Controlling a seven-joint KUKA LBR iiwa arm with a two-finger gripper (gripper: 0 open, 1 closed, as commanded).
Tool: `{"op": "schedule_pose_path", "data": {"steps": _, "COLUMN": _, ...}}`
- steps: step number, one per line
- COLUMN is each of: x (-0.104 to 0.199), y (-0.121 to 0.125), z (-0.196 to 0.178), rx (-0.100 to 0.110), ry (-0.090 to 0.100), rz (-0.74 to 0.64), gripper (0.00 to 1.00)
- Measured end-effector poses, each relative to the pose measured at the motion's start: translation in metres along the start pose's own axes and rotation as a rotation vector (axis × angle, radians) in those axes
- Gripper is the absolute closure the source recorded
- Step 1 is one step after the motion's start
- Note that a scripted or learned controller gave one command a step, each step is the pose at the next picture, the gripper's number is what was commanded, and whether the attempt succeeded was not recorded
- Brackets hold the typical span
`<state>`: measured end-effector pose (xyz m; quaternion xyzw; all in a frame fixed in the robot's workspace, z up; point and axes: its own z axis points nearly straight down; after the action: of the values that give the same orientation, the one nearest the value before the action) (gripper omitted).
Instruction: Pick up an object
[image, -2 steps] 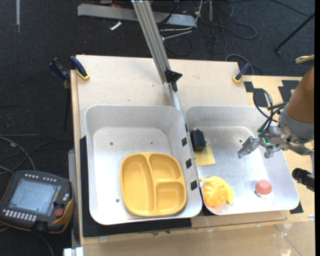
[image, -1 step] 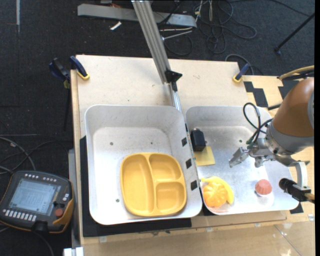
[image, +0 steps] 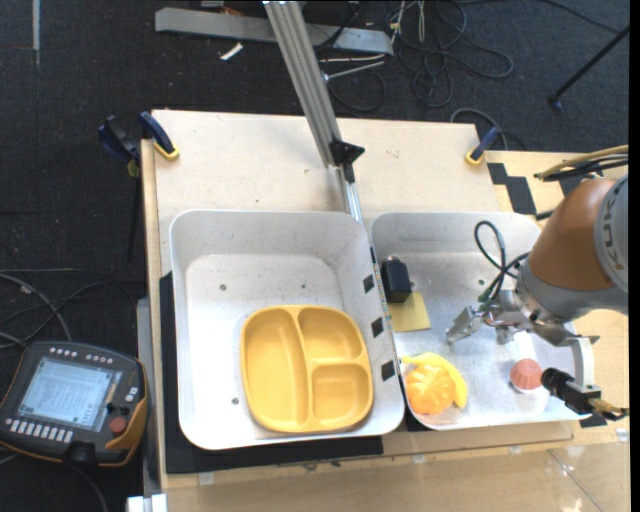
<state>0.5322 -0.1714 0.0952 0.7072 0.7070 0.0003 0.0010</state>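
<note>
Nearest the camera, in the left shallow white bin, lies a yellow plastic divided tray with 3 compartments, close to the bin's front edge. A grey handheld control pendant with a lit screen sits off the bench to the left.

In the right white bin, at the front, a crumpled orange-and-yellow soft object rests against the front-left corner. To its right, near the front-right corner, sits a small pink-red ball-like object.

Further back, the 2-finger metal gripper of the grey arm with an orange band hangs low over the bin floor, its fingers spread narrowly with nothing between them, well apart from the ball and the orange object. To its left a flat pale-yellow square pad lies beside the bin's left wall, with a small black block just behind it.

At the back, 2 yellow-tipped clamps grip the beige bench corners.
</note>
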Motion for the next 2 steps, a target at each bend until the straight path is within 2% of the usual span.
{"op": "schedule_pose_path", "data": {"steps": 1, "x": 0.0, "y": 0.001, "z": -0.011, "rx": -0.002, "ry": 0.0, "rz": -0.001, "gripper": 1.0}}
{"op": "schedule_pose_path", "data": {"steps": 2, "x": -0.001, "y": 0.001, "z": -0.054, "rx": -0.002, "ry": -0.001, "rz": -0.002, "gripper": 1.0}}
